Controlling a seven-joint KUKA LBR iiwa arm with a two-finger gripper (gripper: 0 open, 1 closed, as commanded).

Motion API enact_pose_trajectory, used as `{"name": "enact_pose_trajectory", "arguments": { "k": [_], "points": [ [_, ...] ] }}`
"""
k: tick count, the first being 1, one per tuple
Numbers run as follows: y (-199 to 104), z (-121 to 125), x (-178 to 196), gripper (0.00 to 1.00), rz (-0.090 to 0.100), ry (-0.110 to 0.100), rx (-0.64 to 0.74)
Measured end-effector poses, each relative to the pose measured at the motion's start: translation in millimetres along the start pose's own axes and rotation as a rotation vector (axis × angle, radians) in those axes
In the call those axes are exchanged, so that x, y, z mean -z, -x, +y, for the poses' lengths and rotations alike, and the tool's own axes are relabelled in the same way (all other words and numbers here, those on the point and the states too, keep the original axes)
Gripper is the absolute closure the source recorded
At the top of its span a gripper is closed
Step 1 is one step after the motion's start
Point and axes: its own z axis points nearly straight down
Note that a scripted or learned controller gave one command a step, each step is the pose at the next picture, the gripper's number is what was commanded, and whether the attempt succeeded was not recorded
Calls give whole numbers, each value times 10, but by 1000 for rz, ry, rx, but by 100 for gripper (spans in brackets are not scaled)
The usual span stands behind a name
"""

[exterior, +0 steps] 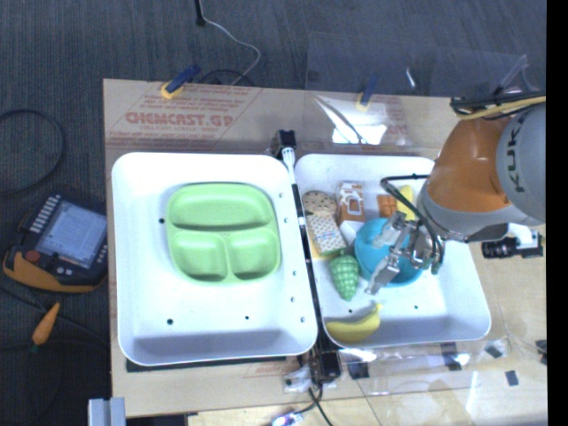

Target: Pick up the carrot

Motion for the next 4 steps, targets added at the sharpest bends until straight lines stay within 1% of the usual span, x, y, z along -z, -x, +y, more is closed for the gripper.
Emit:
{"name": "enact_pose_trajectory", "arguments": {
  "k": [1, 2, 3, 4],
  "points": [
    [948, -165, 338, 0, -18, 0, 134],
    [717, -35, 120, 0, -26, 0, 78],
    [440, 209, 76, 0, -70, -7, -44],
    [1241, -18, 364, 0, -20, -1, 123]
  ]
}}
